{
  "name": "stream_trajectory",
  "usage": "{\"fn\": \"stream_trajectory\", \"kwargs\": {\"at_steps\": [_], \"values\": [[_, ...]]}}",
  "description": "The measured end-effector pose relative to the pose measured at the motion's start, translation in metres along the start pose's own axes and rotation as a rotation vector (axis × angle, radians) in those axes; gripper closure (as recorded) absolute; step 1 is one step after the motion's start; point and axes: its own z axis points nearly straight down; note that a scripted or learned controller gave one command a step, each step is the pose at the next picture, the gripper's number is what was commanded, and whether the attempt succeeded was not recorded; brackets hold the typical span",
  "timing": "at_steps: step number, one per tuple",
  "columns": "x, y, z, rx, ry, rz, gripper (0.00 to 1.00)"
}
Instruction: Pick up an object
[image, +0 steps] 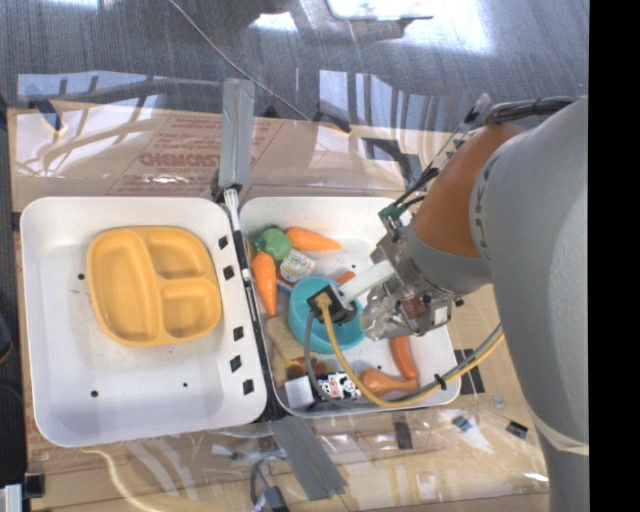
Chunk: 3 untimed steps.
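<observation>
Red "CHEMCAST" print on the cardboard sheet behind the bins.

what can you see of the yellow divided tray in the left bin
The yellow tray looks like matte plastic, a rounded rectangle with three compartments: one long one on its left, two smaller on its right. It lies flat, slightly rotated, on the floor of the left bin, toward the upper middle. Nothing lies in it or touches it.

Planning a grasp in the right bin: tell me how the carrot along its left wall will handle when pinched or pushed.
The carrot looks like smooth, glossy plastic, so probably stiff, light and slippery. Its rounded, tapered body would likely roll or pivot if pushed. It lies close against the bin wall, which may leave little room for a finger on that side.
</observation>
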Motion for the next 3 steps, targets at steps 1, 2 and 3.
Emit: {"fn": "stream_trajectory", "kwargs": {"at_steps": [1, 2, 3], "values": [[-0.010, 0.036, 0.008, -0.001, -0.003, 0.051, 1.00], [-0.018, 0.069, -0.031, 0.000, -0.001, 0.046, 1.00], [-0.016, 0.059, 0.162, 0.004, -0.001, -0.073, 1.00]]}}
